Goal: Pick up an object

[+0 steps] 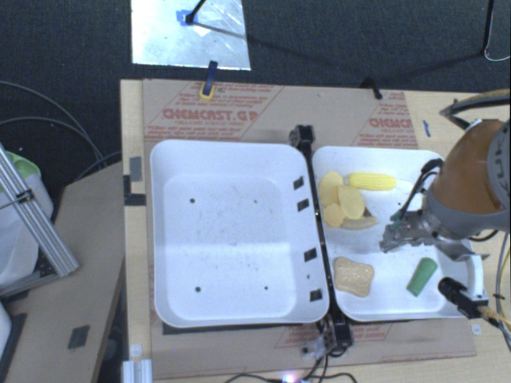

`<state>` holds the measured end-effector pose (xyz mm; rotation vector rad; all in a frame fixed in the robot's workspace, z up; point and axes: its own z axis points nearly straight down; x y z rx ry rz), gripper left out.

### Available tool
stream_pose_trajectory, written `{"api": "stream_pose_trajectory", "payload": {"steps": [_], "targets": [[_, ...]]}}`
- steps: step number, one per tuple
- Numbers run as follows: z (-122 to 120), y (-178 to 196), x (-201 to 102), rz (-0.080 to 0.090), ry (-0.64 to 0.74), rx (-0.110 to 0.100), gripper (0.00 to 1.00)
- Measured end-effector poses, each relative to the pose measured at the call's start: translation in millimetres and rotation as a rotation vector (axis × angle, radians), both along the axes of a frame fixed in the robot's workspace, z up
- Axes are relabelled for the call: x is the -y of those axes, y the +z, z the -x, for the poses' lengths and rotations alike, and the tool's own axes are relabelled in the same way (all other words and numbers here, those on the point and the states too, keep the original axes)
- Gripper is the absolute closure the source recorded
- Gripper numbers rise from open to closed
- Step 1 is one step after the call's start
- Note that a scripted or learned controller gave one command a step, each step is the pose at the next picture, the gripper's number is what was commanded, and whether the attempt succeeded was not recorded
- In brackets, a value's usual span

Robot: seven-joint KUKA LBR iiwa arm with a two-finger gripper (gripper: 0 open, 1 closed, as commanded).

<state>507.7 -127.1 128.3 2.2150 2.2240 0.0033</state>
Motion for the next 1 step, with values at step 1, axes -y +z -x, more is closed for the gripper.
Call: {"api": "stream_pose_trajectory", "payload": {"steps": [1], "targets": [[21.0,58.6,-55.9,-0.002,0.003,0.000,1.00]]}}
